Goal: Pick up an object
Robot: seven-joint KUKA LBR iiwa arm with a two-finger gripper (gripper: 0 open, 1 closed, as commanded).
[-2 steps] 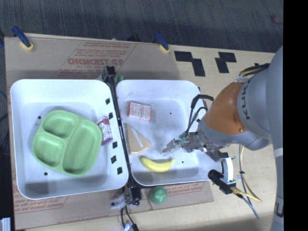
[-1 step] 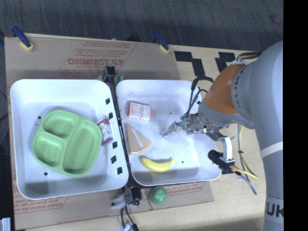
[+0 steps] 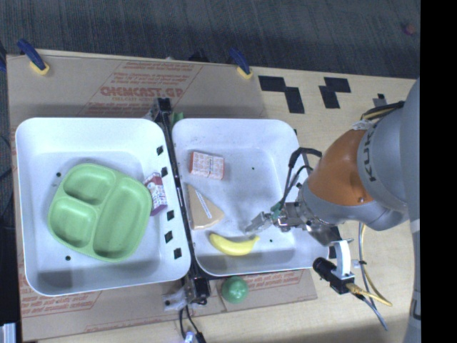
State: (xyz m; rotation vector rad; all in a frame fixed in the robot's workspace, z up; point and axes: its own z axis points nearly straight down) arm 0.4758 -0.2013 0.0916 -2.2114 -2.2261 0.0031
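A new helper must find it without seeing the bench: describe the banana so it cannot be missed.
Start at the right white bin, the one the arm reaches into. Along its near wall lies the banana, just left of the gripper. It is the only curved yellow thing there; the packet and the tan card farther back are flat and pale.

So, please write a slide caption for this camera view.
Gripper poised above banana in right bin; green plate in left bin.

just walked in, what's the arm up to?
The grey KUKA arm reaches in from the right, its gripper low in the right bin, just above the banana. Nothing visibly held yet. That bin also has a pink-patterned packet and a tan card. A green divided plate sits in the left bin.
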